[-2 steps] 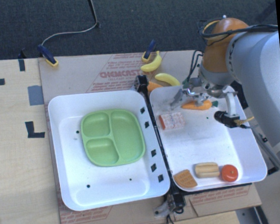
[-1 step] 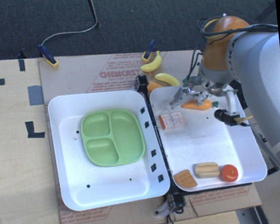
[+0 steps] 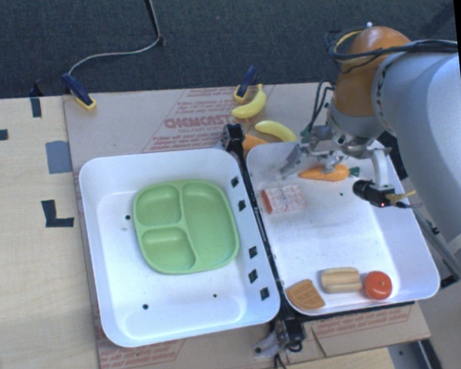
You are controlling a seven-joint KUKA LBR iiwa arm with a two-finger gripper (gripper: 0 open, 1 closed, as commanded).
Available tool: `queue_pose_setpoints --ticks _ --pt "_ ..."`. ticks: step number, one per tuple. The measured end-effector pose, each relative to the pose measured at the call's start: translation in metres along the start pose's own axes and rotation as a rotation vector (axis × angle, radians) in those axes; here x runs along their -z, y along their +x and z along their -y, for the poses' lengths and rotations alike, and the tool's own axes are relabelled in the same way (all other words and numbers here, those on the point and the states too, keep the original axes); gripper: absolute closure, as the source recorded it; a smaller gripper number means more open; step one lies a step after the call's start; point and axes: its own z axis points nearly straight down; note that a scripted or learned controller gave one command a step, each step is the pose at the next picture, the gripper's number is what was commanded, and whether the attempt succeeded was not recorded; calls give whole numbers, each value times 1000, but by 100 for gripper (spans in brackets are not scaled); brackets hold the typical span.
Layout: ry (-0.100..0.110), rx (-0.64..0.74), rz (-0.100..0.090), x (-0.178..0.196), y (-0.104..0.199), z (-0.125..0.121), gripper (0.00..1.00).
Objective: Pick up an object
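Reaching in from the right, the arm (image 3: 418,94) has its jaws low over the far end of the right bin (image 3: 400,239), beside a carrot (image 3: 326,174); whether they are spread or closed cannot be told. A clear packet (image 3: 284,199) lies near the carrot. A cracker (image 3: 305,294), bread roll (image 3: 340,279) and tomato (image 3: 378,284) sit along the near edge. The left bin (image 3: 111,258) carries a green divided tray (image 3: 186,226). Two bananas (image 3: 264,117) rest on the counter (image 3: 24,242) behind.
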Motion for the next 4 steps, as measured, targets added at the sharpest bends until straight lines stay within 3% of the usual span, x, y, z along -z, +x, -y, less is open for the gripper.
queue_pose_setpoints --ticks 3,4 --pt "-4 -2 4 0 3 0 0" --pt "13 -4 1 -8 20 20 0"
